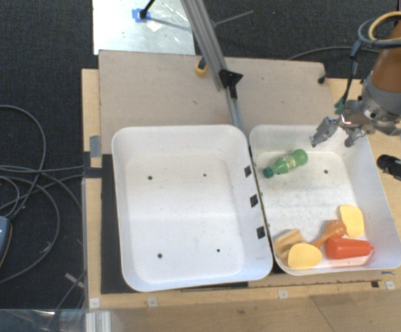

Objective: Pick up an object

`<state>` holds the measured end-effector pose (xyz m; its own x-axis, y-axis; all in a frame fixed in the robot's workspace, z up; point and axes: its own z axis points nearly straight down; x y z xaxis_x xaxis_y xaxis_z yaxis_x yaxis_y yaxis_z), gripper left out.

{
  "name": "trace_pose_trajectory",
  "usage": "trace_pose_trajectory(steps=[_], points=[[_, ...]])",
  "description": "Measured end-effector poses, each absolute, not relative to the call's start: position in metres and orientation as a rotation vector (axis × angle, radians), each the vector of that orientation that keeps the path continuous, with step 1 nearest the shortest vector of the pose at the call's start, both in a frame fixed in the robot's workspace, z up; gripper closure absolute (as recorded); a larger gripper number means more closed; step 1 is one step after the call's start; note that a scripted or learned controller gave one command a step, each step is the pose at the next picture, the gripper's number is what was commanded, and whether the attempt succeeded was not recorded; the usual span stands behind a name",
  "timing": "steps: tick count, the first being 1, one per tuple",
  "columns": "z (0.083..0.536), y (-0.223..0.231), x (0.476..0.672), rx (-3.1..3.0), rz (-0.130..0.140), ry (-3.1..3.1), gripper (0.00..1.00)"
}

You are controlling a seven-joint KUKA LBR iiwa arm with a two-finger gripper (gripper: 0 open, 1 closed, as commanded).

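In the right bin [377, 178] a small green bottle [285, 163] lies on its side near the far left corner. At the near right corner sits a cluster: a red piece [348, 248], two yellow pieces [352, 220] [304, 256], an orange piece [330, 232] and a tan piece [287, 240]. My gripper [337, 133] hangs over the far right part of this bin, fingers spread apart with nothing between them, to the right of the bottle and above it.
The left bin [180, 206] stands beside the right one, joined by black clips along the shared wall. A grey pole [211, 43] slants across the cardboard at the back. Cables lie on the floor to the left.
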<state>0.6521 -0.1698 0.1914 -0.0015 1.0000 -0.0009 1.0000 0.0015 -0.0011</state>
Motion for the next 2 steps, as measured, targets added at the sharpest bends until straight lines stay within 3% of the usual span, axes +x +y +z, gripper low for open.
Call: trace_pose_trajectory(steps=[1, 2], points=[[0.15, -0.168, 0.649, -2.219, 0.002, -2.222, 0.0], [0.164, -0.169, 0.652, -2.223, -0.005, -2.227, 1.0]])
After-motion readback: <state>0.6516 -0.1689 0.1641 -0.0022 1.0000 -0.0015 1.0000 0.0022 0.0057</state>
